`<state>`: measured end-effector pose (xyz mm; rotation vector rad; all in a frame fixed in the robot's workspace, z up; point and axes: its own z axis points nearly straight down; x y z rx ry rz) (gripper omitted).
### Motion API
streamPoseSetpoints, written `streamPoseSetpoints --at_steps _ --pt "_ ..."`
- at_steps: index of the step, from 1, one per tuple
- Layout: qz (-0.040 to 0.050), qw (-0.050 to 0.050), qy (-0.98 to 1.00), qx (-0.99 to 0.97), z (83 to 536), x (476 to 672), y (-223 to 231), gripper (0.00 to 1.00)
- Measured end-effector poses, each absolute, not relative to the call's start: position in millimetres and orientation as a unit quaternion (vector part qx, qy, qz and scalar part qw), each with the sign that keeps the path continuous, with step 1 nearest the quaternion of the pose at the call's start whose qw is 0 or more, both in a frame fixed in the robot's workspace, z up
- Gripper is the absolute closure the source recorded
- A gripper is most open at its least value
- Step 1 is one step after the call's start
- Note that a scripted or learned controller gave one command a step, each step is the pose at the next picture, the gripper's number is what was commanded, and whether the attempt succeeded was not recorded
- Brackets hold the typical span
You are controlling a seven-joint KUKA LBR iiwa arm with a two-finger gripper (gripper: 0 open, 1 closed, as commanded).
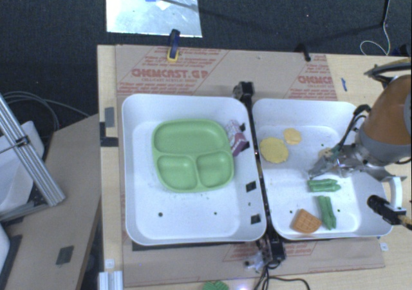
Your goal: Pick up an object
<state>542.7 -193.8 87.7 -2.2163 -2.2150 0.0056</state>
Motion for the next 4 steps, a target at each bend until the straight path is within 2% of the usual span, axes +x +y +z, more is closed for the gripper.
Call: streamPoseSetpoints --at_steps 1,2,3,4 --pt "0.0007 0.002 -0.707 -0.707 83 483.6 -181 0.0" --pt "-0.001 -0.002 -0.707 -0.707 95 488.0 -182 1.0" --pt "-0.002 -0.001 -0.711 -0.703 84 530.4 -108 1.0" --pt "-0.0006 0.0 -0.708 -0.706 84 528.0 -114 0.0"
